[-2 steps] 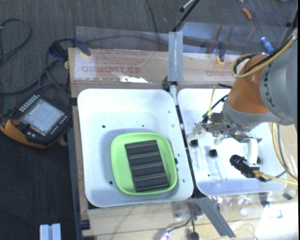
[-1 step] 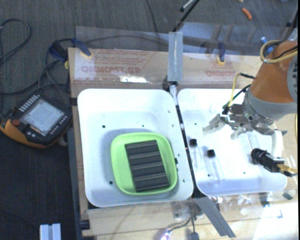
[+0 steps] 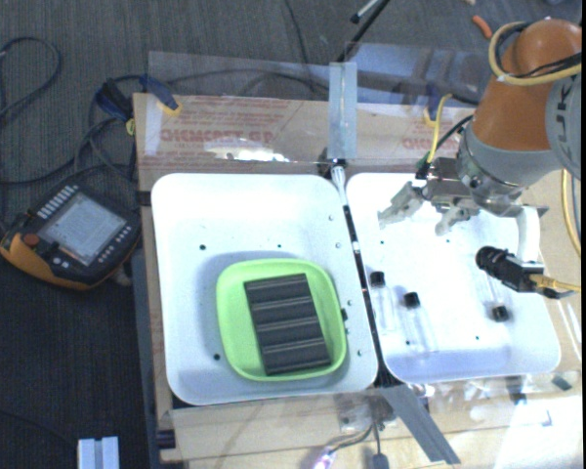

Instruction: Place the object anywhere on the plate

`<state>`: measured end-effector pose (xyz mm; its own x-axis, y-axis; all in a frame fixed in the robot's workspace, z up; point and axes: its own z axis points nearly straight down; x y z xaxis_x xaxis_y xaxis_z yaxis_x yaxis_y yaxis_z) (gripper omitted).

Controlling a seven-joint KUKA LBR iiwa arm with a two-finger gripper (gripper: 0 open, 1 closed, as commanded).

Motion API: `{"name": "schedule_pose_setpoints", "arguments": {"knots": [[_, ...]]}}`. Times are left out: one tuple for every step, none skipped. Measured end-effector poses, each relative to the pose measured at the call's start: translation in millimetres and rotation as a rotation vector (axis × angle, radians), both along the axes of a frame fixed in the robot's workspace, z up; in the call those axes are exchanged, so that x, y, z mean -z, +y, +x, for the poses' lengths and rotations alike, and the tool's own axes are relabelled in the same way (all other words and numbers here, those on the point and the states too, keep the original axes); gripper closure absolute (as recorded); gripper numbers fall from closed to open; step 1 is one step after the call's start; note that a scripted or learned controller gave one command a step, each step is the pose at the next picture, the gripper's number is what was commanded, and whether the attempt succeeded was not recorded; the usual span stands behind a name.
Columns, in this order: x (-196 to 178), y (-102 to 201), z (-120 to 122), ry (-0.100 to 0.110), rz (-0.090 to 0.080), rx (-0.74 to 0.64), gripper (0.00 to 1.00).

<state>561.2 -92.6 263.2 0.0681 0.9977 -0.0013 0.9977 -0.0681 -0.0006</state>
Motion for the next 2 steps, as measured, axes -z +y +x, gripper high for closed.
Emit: {"name": "schedule_pose_setpoints", "arguments": {"knots": [[24.5, 37.2, 32.9, 0.001, -0.001, -0.075, 0.00], [-5.8, 48.7, 54.3, 0.000, -0.002, -0.242, 0.00]]}}
